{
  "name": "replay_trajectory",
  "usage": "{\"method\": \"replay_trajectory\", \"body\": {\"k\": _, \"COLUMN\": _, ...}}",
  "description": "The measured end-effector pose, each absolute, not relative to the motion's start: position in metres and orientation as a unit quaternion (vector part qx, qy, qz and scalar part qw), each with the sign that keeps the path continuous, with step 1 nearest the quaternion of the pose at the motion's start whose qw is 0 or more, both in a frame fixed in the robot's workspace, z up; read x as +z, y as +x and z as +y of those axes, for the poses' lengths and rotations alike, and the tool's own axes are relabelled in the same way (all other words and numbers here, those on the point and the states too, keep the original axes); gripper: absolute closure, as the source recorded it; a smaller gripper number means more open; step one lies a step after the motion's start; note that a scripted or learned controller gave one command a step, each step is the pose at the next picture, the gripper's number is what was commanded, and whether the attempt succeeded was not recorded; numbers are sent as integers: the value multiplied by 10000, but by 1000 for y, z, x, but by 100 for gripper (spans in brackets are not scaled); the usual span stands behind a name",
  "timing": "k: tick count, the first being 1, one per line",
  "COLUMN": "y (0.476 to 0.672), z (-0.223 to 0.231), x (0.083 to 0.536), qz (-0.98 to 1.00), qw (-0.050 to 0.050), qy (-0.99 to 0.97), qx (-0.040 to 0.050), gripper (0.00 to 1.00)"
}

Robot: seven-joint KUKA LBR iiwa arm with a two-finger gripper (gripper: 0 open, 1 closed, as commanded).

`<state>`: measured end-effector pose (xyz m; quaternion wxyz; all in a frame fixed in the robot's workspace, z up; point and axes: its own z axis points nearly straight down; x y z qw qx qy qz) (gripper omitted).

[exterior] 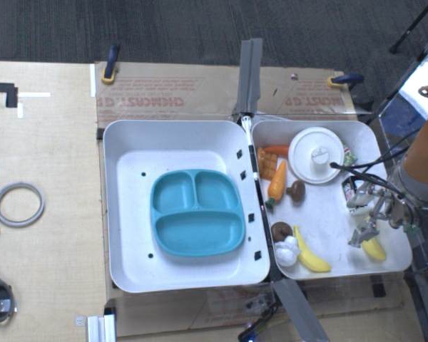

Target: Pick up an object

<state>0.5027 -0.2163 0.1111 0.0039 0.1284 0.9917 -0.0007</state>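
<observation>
My gripper point(362, 234) hangs low over the front right corner of the right bin point(328, 223), reaching in from the right with cables trailing behind it. A small yellow lemon-like piece point(375, 249) lies just to the right of and below its tip, close to it; whether they touch is unclear. A banana point(311, 256) lies to the left along the front wall, beside a white garlic-like piece point(287, 251) and a brown piece point(281, 231). Nothing shows held in the gripper.
A round white lid point(316, 155) sits at the back of the right bin, with a carrot point(277, 180), an orange waffle-like piece point(268, 165) and a brown mushroom point(296, 190) beside it. The left bin point(125, 191) holds a blue divided tray point(197, 212).
</observation>
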Motion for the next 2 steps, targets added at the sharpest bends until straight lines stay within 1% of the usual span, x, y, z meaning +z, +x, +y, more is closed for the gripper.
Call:
{"method": "replay_trajectory", "body": {"k": 1, "y": 507, "z": -220, "x": 91, "qz": 9921, "qw": 5, "qy": 1251, "qx": 6, "gripper": 0}}
{"method": "replay_trajectory", "body": {"k": 2, "y": 508, "z": -219, "x": 101, "qz": 9923, "qw": 20, "qy": 1238, "qx": -2, "gripper": 100}}
